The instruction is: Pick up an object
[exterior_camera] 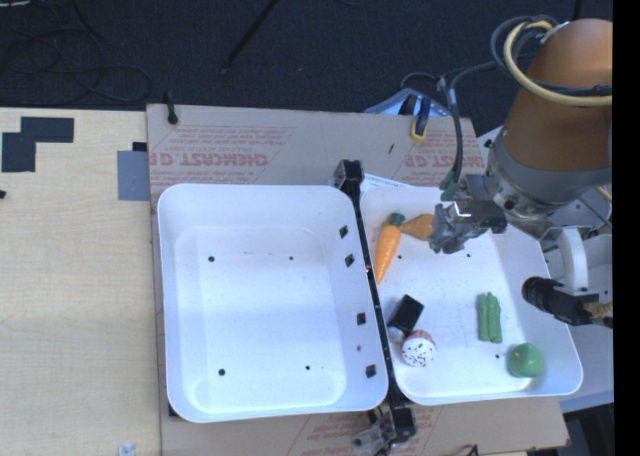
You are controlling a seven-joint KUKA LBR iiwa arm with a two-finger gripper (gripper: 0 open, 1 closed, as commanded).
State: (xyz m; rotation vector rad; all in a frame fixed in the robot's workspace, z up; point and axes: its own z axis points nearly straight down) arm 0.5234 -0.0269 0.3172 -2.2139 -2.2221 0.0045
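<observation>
My gripper (449, 231) hangs over the upper part of the right bin (455, 384). An orange carrot (386, 250) with a green top lies just to its left, near the divider. A second orange piece (418, 226) pokes out from under the gripper's left side, and the rest of it is hidden. Lower in the bin lie a black block (405, 313) and a white ball with red marks (419, 349). A green pod-shaped piece (488, 317) and a green ball (525, 360) rest toward the right corner.
The left bin (180, 244) sits beside the right one, with a black divider strip (365, 274) between them. Both stand on a cardboard sheet (250, 149) on the wooden bench. The arm's orange band (570, 59) rises at the upper right.
</observation>
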